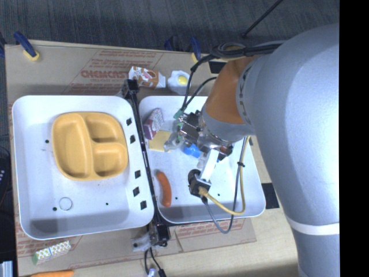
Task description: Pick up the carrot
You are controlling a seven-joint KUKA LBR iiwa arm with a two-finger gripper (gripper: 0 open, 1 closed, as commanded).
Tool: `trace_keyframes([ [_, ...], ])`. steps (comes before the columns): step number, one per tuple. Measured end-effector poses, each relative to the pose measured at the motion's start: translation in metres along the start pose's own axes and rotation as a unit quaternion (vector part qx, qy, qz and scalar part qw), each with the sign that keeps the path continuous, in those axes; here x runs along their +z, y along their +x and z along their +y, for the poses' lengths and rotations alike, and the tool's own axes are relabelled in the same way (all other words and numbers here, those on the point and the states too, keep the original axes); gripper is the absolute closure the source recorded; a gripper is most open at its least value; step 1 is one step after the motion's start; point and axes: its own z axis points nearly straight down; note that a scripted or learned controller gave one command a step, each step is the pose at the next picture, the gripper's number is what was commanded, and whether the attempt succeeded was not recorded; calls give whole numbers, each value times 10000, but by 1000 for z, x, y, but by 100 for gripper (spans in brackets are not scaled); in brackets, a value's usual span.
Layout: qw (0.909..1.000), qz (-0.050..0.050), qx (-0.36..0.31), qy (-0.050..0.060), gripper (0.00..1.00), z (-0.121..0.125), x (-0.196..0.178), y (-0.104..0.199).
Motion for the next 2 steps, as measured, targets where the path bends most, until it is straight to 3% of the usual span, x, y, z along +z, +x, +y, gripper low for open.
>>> trace_keyframes([
  [1, 9827, -10, 1852, 22, 0, -45, 1, 11],
  [2, 9674, -6, 2531, 8, 0, 9, 1, 36],
])
